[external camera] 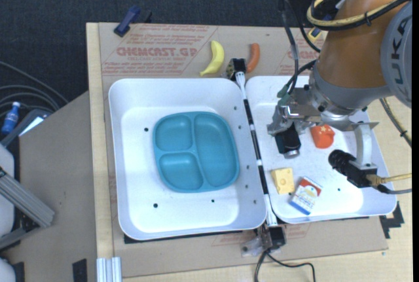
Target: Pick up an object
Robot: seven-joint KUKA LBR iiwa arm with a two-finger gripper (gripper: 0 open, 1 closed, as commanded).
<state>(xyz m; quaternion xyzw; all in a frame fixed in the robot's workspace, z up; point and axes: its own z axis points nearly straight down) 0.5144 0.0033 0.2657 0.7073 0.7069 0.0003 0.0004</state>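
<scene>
A small black fitting [273,235] with a cable is seen at the near edge of the worktop [163,38], nearer the camera than the gripper [285,129] and at the close end of the seam between the bins. Two white bins are counted. The gripper is held over the right bin [340,209], toward its side next to the left bin [131,209].

Four loose things are counted in the right bin. One black block [287,142] is found directly beneath the gripper, touching it or nearly so. Whether it is gripped cannot be told, nor whether the gripper is spread or pressed together. One orange-red piece [323,136] is placed just beside the gripper, on the view's right. One yellow wedge [283,180] is seen near the gripper, on the camera's side of it. One small red, white and blue carton [305,196] is laid just beside the wedge, further to the view's right.

One blue plate [196,151], divided into three compartments, is set in the middle of the left bin, well apart from the gripper on the view's left.

Beyond the gripper, on bare worktop past the bins, one yellow banana [213,58] and one orange carrot-shaped piece [253,57] are laid near each other. One blue thing [127,21] is seen at the far corner, well apart from the gripper.
</scene>
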